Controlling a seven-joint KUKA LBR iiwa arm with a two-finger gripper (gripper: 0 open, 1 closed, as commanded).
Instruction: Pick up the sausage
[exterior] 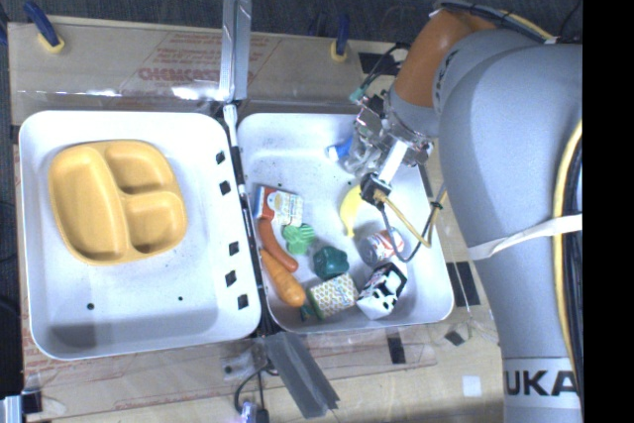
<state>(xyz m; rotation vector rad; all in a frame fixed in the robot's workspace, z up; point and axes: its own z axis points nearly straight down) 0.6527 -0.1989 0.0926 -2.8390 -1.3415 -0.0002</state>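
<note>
The sausage point(274, 247) is a reddish-brown link lying along the left wall of the right bin point(297, 139), with an orange carrot point(288, 288) just below it. My gripper point(358, 152) hangs over the upper right part of that bin, well to the right of the sausage and above it in the view. It is beside a small blue thing point(339, 152) and above a yellow banana point(350, 210). Nothing shows between its fingers.
The right bin also holds a small carton point(283, 206), a light green toy point(298, 236), a dark green piece point(330, 261), a checkered box point(333, 295), a black-and-white cow toy point(382, 290) and a can point(382, 245). A yellow compartment plate point(117, 200) lies in the left bin point(149, 312).
</note>
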